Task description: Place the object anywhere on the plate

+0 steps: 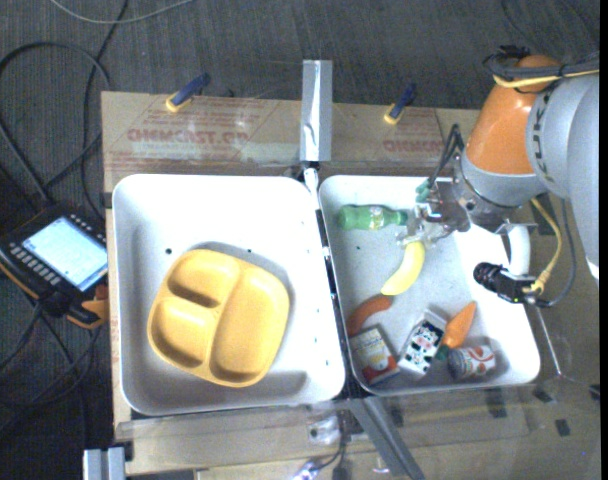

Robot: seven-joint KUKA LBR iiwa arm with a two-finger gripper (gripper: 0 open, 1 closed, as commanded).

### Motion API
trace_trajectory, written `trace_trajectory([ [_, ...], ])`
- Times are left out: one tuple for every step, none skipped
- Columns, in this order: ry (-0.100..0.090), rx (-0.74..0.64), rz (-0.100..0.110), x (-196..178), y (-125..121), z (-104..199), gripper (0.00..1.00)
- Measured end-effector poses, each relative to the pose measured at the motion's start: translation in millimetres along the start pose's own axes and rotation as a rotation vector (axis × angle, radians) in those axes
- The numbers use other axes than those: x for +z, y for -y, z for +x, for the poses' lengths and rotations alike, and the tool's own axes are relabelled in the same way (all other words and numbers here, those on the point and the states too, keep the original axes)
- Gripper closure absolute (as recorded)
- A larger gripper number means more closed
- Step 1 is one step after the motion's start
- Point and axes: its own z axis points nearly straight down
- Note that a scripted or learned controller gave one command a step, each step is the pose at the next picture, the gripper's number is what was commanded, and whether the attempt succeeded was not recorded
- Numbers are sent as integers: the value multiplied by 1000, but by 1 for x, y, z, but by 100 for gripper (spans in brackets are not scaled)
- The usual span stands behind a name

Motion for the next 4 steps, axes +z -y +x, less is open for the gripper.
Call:
trace_trajectory([
  [-3, 25, 0, -8, 8, 57, 100],
  [-1, 16, 0, -8, 28, 114, 100],
  [-2, -302, 1, -8, 40, 163, 100],
  [-1, -432, 1, -17, 82, 226, 100],
])
